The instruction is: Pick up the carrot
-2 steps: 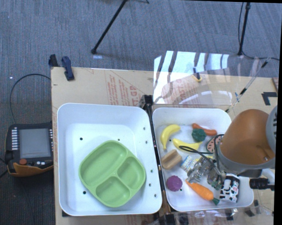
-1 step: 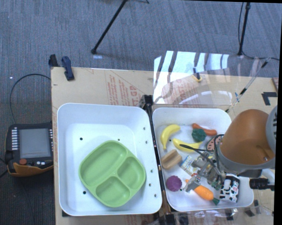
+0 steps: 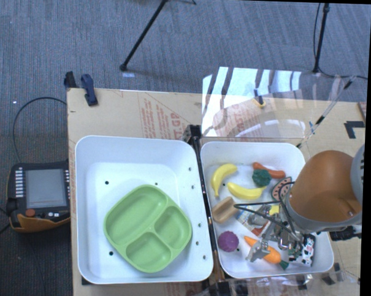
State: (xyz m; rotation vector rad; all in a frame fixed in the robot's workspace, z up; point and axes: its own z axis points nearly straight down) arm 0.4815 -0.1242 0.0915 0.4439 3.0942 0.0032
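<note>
The carrot (image 3: pixel 268 255), orange with a green tip, is lying near the front edge of the right bin (image 3: pixel 294 152), just right of a purple round toy (image 3: pixel 228 241). The gripper (image 3: pixel 264 251) is hanging right over the carrot, its metal fingers appearing to straddle it, though whether they are closing on it I cannot tell. Behind it, two bananas (image 3: pixel 223 176) are lying beside a second carrot (image 3: pixel 268 170) and a green vegetable (image 3: pixel 261 178), with a tan bread piece (image 3: pixel 223 209) nearer. The left bin (image 3: pixel 93 152) is holding a green divided plate (image 3: pixel 148 228)
</note>
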